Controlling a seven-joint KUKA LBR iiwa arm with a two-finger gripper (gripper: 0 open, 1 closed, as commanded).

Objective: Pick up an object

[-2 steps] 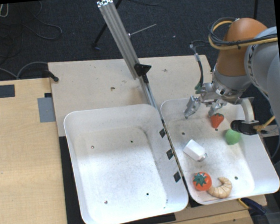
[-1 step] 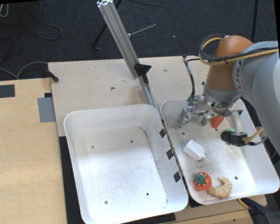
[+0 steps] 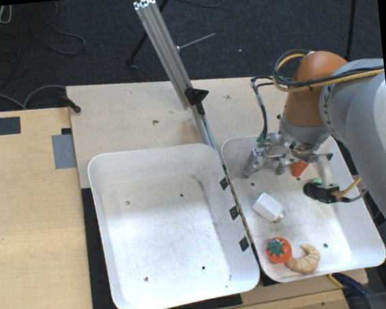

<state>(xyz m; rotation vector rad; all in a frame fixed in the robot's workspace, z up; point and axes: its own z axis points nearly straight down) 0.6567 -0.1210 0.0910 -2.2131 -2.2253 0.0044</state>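
**Inspector:** Pincer [image 3: 270,157] was found over the far end of the right bin [image 3: 328,232], low above the floor, on the grey arm [image 3: 360,109] reaching in from the right. Whether it was open or closed could not be told.

**Clerk:** And the things to be picked?

**Inspector:** Three, all lying loose on the floor of the right bin. A white block [image 3: 268,206] lay near the middle, towards the left wall, on the camera's side of the pincer and apart from it. A tomato [image 3: 278,250] sat at the near left corner. A croissant [image 3: 304,259] lay just to its right, touching it or very nearly.

**Clerk:** Anything close to the pincer?

**Inspector:** A small red piece [image 3: 299,168] showed just beside it. Whether it was loose or part of the robot could not be told.

**Clerk:** The other bin?

**Inspector:** The left bin [image 3: 160,236] stood beside the right one on the bench [image 3: 127,116], rims meeting, its floor dotted with dark specks.
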